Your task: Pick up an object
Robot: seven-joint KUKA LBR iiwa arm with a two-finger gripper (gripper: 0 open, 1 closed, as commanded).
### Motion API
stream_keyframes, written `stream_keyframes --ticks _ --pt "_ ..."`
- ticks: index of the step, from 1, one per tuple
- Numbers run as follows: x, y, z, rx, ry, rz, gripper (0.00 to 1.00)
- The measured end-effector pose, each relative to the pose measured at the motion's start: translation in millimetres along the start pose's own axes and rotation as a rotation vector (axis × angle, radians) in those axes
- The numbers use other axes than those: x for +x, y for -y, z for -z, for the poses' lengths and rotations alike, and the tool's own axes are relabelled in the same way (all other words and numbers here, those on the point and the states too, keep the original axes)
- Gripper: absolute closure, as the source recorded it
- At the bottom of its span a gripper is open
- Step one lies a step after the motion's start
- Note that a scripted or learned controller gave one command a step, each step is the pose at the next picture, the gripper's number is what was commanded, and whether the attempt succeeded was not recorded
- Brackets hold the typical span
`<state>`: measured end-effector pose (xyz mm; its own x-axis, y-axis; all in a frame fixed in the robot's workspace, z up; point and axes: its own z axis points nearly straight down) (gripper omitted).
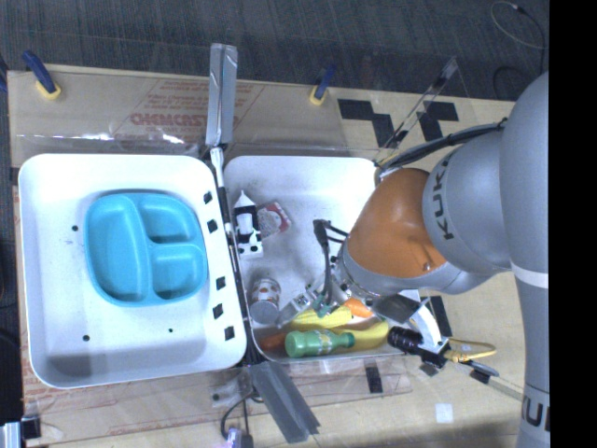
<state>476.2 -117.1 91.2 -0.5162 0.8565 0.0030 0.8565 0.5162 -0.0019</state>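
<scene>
My gripper (322, 299) reaches down into the right bin (308, 171), low over a cluster of objects at the bin's near edge. Right beneath it lie a yellow banana-like item (347, 326), a green bottle (319, 343) on its side and a small orange piece (357, 308). A round metal can (266, 293) sits just left of the gripper. Farther back in the same bin are a black-and-white item (246, 233) and a crumpled clear wrapper with red on it (273, 217). The wrist hides the fingertips.
The left bin (56, 343) holds a light blue divided tray (146, 247). A metal divider (221, 96) runs between the bins. Blue clamps (42, 75) grip the cardboard at the back edge. The arm's orange band (403, 227) covers the right bin's right side.
</scene>
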Motion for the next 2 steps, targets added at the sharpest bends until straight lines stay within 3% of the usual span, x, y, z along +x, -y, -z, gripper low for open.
stream_keyframes --ticks 1,2 --pt "-60 -63 1 -0.001 0.002 -0.040 0.00" --pt "-115 -141 2 0.003 0.000 0.154 0.00"
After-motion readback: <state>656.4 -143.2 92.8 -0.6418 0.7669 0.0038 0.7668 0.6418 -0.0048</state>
